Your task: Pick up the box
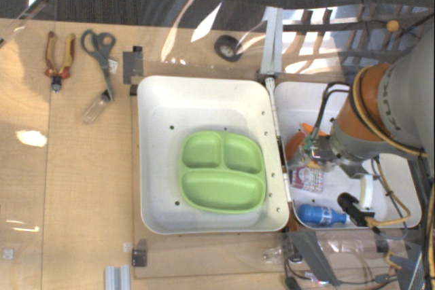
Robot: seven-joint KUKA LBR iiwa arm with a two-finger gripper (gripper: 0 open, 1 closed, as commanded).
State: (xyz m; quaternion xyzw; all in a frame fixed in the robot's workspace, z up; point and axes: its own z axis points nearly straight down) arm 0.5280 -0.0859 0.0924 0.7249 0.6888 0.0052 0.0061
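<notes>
Reaching arm (387,112): comes in from the right over the right bin (292,95); its claw (314,149) hangs low there; cannot tell what it grips
Left bin (153,146): well left of the claw; holds a green divided tray (223,170)
Box (307,179): just below the claw; likely light thin card, crushable; take it by its long edges
Obstacles: blue bottle (325,216) beyond the box; orange item (297,143) touching the claw's left
</notes>
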